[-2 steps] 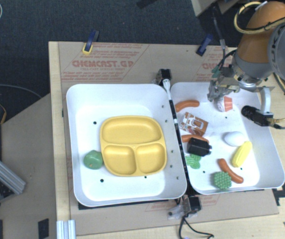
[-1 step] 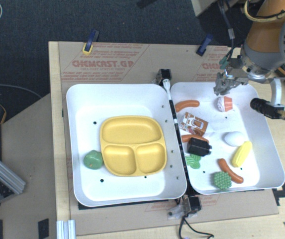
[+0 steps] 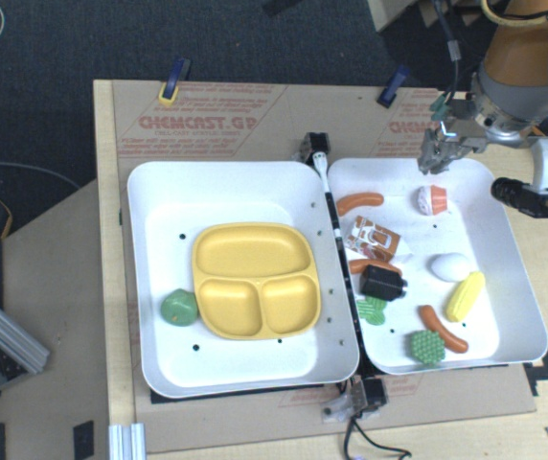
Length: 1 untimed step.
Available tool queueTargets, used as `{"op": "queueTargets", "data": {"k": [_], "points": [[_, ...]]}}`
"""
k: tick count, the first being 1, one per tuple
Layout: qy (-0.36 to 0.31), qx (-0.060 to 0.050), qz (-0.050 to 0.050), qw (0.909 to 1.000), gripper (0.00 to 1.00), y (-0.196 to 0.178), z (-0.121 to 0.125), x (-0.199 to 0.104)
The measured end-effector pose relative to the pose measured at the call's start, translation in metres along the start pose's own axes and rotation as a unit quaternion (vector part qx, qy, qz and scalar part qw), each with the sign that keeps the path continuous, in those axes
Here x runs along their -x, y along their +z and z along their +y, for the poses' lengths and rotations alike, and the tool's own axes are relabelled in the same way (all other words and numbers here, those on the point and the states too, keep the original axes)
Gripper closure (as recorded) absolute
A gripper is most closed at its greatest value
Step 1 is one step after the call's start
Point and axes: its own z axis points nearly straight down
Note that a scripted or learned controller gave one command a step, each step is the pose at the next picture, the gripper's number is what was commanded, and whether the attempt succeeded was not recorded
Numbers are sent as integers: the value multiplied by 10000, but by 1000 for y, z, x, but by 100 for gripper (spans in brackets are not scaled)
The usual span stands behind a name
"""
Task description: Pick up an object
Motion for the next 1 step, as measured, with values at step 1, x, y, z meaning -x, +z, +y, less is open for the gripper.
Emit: {"op": "queueTargets", "data": {"k": [1], "points": [[-17, -38, 14, 10000, 100, -5, -12, -47]]}}
